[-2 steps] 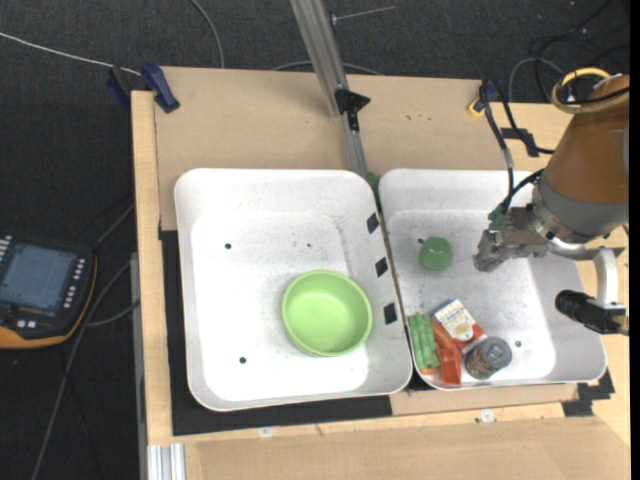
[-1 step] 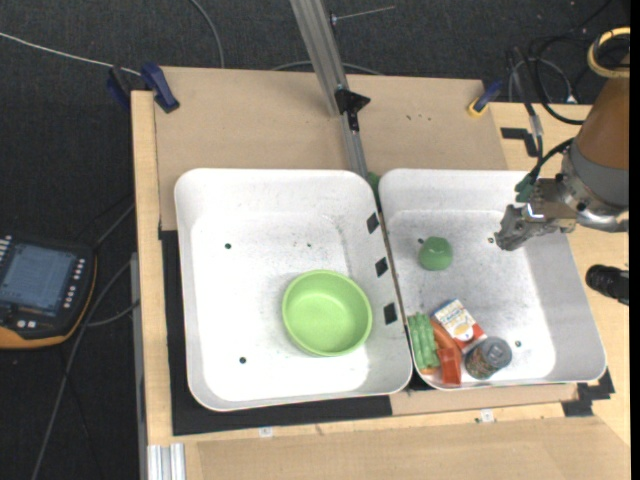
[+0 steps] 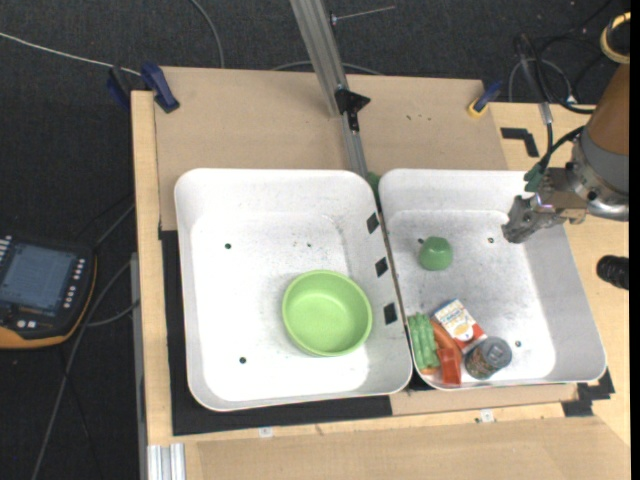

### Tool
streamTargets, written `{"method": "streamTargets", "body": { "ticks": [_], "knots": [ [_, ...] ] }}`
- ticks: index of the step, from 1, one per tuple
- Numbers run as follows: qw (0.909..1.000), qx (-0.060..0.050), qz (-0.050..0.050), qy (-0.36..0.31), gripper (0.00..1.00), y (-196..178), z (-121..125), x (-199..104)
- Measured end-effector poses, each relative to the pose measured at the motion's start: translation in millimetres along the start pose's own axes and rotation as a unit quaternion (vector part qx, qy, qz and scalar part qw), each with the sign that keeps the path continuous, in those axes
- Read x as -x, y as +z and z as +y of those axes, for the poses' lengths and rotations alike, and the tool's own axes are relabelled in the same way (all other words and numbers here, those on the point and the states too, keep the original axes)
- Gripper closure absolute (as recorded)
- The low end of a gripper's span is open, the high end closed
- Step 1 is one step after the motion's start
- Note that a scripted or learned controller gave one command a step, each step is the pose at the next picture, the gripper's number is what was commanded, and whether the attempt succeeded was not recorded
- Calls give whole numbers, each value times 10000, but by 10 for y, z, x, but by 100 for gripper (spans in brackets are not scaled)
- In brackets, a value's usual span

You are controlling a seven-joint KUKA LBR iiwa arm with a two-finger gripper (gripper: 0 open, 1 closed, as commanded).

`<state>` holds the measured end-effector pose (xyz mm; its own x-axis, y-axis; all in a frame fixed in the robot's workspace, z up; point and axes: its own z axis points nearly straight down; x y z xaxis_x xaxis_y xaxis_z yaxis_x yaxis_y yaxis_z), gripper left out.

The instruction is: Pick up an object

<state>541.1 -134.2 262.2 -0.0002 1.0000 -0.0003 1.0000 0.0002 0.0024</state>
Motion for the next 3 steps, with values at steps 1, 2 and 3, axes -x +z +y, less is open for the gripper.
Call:
{"method": "streamTargets", "body": {
  "ticks": [1, 2, 3],
  "knots": [
    [10000, -13, 7, -22, 100, 133, 161, -561],
    [10000, -13, 7, -22, 100, 223, 195, -1080],
    [10000, -7, 8, -24, 100, 136, 320, -1586]
  ]
}}
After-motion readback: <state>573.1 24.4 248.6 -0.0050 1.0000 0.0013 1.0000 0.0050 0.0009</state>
